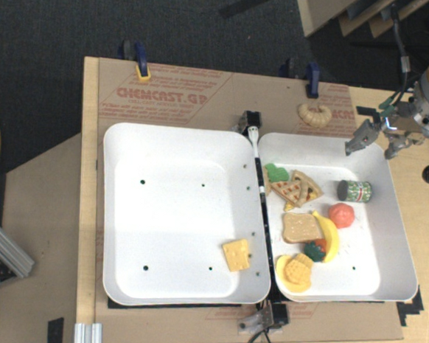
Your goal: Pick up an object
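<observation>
Nearest, a yellow cheese wedge (237,255) sits by the left bin's (124,197) front right corner. Gripper (376,141), splayed and empty, hovers over the right bin's (394,240) far edge; drop squarely onto the green can (355,191).

The hand (374,140) is held open above the right bin (394,240); a cheese wedge (237,255) is seen in the left bin (124,197)
</observation>
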`<state>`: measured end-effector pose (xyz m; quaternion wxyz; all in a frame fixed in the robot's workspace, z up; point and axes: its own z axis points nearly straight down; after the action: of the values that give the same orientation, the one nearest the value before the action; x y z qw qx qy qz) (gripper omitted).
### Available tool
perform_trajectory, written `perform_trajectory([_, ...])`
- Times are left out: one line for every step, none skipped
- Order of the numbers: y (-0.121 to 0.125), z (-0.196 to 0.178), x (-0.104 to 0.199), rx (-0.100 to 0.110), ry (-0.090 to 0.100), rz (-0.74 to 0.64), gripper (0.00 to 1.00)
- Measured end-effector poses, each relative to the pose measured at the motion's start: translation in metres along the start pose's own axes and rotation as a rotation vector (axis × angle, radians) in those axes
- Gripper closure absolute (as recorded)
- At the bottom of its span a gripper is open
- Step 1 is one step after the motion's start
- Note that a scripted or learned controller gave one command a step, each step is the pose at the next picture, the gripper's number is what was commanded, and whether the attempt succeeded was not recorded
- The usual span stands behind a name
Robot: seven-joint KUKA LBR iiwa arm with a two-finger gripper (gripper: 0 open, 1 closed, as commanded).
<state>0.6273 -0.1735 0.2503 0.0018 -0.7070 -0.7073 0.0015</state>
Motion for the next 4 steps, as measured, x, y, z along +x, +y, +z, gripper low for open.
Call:
perform_trajectory([0.012, -0.212, 0.078, -0.021, -0.004, -0.007, 0.0])
perform_trajectory([0.013, -0.208, 0.074, 0.0, -0.005, -0.002, 1.0])
perform_trajectory([0.041, -0.286, 0.108, -0.01, -0.003, -0.003, 1.0])
perform_trajectory([-0.056, -0.284, 0.135, 0.001, 0.001, -0.002, 1.0])
